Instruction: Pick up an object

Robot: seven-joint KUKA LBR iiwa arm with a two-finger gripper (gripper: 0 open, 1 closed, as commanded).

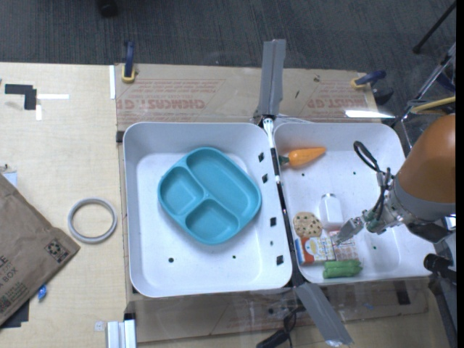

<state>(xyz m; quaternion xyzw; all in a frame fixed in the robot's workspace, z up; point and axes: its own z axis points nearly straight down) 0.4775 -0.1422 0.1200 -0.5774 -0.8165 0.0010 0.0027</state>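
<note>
White right bin (377,133) holds the loose items. Orange carrot (304,155) lies near the bin's far-left corner, long axis roughly left-right, tip pointing right. Green pod-like item (341,269) at the near edge, long axis also left-right. Between them: a white item (331,210), hard to make out against the bin floor, a round cookie (307,225) by the left wall, and a small printed carton (326,249) lying flat. Grey arm with orange band (433,159) comes in from the right edge, cut off there, wrist angled down-left. Pincer (351,230) sits low just over the carton's right end; cannot tell how far open, nothing seen between the fingers. Left bin (138,209) carries a teal divided plate (209,195). Tape ring (92,219) on the counter at left.
</note>
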